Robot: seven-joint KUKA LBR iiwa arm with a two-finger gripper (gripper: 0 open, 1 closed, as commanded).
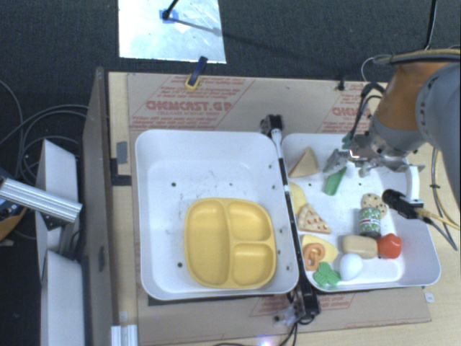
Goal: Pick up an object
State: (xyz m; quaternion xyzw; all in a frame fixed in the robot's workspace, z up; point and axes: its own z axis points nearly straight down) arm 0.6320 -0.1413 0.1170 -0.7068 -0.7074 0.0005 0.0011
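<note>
yellow tray [230, 242] | white bins [216, 146] | green stick [333, 182] | red tomato [390, 246] | white egg [351, 266]

Bench [108, 193]: wooden, topped by a printed cardboard sheet [216, 99]. On the sheet, two white bins side by side, touching: left bin [155, 157] at 9 o'clock, right bin [425, 254] at 3 o'clock. Yellow-and-blue clip [195, 74] on the sheet's edge at 12 o'clock. Black clamp [272, 125] between the bins' far corners.

Even, fairly bright light falls from above. The white bins [216, 150] look slightly washed out, and a shiny sheet [171, 20] on the dark floor glares. Shadows are soft; small details look grainy and slightly blurred.
</note>
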